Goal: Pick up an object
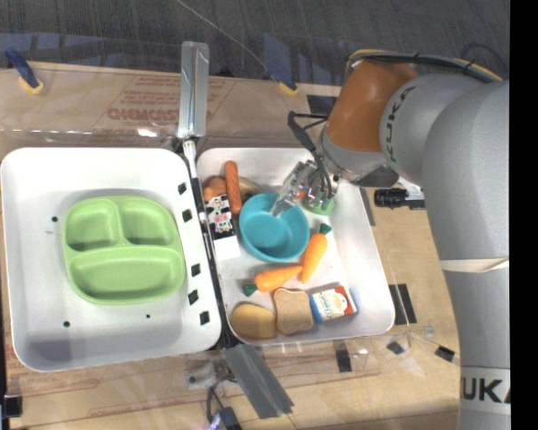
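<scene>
Two white bins sit on the bench; gripper (298, 193) hangs over the right bin (373, 267), at the blue bowl's (273, 229) rim, partly hiding something green (324, 206). Finger spread: cannot tell.

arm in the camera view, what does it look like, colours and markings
The arm is thick, rounded and light grey, with a glossy orange band above the wrist. Dark lettering reading UKA shows low on its base, and more runs beside the band. A thin black cable loops near the wrist. The gripper is small, metallic grey.
</scene>
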Tool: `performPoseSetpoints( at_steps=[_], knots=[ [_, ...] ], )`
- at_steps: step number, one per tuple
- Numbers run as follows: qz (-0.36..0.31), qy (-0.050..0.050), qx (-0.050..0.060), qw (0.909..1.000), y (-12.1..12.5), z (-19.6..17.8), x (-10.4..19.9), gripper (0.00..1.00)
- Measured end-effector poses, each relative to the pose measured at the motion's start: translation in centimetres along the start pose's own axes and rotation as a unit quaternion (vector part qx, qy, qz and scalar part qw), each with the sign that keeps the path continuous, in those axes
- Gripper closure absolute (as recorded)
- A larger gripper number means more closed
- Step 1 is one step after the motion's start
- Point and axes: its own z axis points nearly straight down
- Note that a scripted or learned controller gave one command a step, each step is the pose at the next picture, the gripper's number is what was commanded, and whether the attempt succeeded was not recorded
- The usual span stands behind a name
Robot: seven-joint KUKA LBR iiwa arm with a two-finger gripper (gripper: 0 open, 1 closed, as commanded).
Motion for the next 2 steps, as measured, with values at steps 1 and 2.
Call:
performPoseSetpoints(
  at_steps=[1,2],
  knots=[
    [0.000,0.004,0.001,1.0000,0.0,0.5,0.3,0.00],
    [-0.003,0.002,0.000,1.0000,0.1,-0.9,0.1,1.00]
  ],
)
